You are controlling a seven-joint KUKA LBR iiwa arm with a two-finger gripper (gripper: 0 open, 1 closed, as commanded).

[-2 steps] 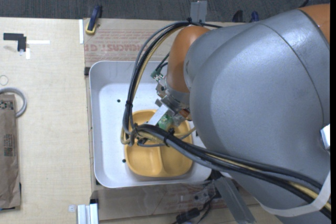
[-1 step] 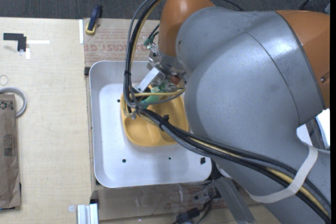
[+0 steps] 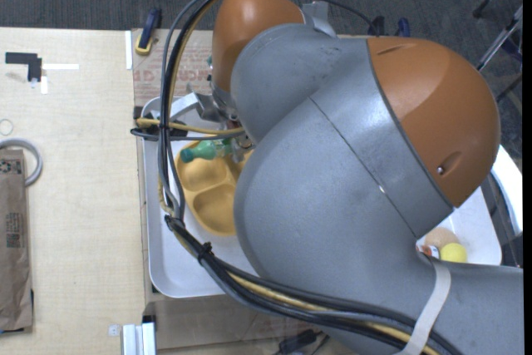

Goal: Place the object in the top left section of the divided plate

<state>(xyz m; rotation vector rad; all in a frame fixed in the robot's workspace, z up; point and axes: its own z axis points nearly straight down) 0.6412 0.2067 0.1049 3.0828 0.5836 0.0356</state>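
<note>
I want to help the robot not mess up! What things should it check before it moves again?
1. Yellow plate sits inside the white bin: ok.
2. Green thing is at the plate's upper edge: ok.
3. Green thing is inside the top left section: cannot tell, the arm covers much of the plate.
4. Cables hang over the plate and could snag: not ok.
5. Yellow ball lies in the other bin, away from the plate: ok.
</note>
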